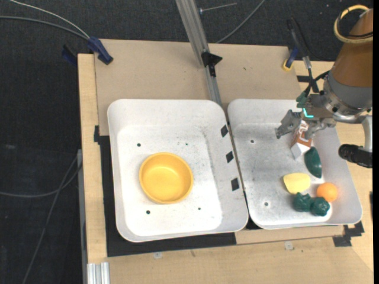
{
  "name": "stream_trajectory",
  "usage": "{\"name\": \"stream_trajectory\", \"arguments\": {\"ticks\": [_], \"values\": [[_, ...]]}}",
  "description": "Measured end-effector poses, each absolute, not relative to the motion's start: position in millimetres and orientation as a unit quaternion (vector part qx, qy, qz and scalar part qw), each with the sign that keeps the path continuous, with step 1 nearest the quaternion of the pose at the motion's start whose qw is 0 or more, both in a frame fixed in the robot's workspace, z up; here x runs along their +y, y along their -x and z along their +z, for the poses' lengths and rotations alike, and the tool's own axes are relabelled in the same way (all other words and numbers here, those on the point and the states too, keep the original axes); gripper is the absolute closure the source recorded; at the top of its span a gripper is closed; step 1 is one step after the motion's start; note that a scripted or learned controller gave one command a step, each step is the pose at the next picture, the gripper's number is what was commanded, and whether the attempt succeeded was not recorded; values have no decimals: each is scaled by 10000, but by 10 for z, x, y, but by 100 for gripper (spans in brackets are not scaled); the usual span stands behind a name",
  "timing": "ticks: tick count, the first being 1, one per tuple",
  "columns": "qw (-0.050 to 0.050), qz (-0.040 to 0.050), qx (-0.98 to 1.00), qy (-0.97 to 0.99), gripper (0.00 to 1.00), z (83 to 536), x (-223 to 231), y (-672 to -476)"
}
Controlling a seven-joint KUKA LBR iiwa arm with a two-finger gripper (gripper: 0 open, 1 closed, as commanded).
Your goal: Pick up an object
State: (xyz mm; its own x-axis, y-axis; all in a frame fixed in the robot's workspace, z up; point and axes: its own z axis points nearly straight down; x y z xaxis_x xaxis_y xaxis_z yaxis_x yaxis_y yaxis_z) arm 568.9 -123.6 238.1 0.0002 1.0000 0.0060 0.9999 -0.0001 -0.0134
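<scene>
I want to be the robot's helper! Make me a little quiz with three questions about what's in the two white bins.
1. True or false: the yellow bowl sits in the left bin.
2. Which bin is the gripper over? A) left bin B) right bin C) neither
3. Fill in: the small round ball near the right bin's front corner is coloured ____.

Key: 1 true. 2 B. 3 orange.
</scene>
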Motion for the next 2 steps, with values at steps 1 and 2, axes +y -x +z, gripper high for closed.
{"name": "stream_trajectory", "arguments": {"ticks": [1, 2], "values": [[50, 11, -7072, 7070, 0, 2405, -1236, -5698], [81, 38, -7066, 7075, 0, 1858, -1298, -5608]]}}
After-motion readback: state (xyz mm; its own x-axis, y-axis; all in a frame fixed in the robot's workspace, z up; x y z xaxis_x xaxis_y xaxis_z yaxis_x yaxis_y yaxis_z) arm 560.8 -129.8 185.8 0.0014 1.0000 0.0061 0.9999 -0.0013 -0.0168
